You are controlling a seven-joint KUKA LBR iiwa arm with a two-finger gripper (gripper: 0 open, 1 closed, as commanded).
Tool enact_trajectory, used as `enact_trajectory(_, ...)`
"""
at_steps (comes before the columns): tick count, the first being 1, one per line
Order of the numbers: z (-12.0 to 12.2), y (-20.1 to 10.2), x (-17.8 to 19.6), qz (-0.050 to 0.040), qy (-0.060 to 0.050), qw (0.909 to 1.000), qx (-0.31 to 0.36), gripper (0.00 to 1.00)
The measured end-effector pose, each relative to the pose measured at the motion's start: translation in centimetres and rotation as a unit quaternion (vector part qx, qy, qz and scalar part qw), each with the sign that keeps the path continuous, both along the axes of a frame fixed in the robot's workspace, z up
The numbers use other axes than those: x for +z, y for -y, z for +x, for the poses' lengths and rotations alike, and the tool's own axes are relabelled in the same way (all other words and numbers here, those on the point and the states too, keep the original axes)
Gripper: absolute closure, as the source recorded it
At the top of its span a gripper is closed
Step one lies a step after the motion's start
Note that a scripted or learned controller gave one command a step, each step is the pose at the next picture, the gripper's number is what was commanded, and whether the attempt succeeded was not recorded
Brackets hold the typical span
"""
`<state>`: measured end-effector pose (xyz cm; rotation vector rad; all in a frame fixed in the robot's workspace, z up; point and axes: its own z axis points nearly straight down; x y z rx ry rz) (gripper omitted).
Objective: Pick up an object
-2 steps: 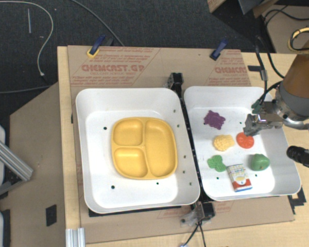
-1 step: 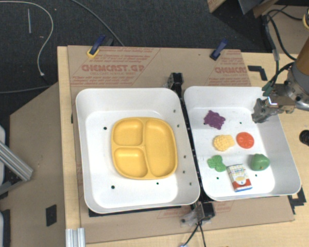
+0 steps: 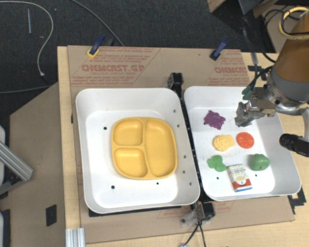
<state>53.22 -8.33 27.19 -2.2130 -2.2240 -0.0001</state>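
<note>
The right white bin (image 3: 278,187) holds several small items: a purple grape cluster (image 3: 214,119), a yellow corn-like piece (image 3: 223,142), an orange-red round piece (image 3: 245,140), a green broccoli-like piece (image 3: 216,163), a green round fruit (image 3: 259,162) and a red-and-white carton (image 3: 239,178). My gripper (image 3: 243,118) hangs over the upper part of this bin, just above and behind the orange-red piece and to the right of the grapes. Nothing shows between its fingers.
The left white bin (image 3: 92,133) holds a yellow divided plate (image 3: 144,148). Both bins rest on a cardboard sheet (image 3: 144,66) clamped at the back. A black fixture (image 3: 298,144) juts in at the right edge. Cables lie on the dark floor behind.
</note>
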Motion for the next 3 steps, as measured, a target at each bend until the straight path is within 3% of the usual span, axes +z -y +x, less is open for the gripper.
enact_trajectory(3,-2.4,-15.4,-1.6,-0.0001,-0.001,1.0,0.0,1.0)
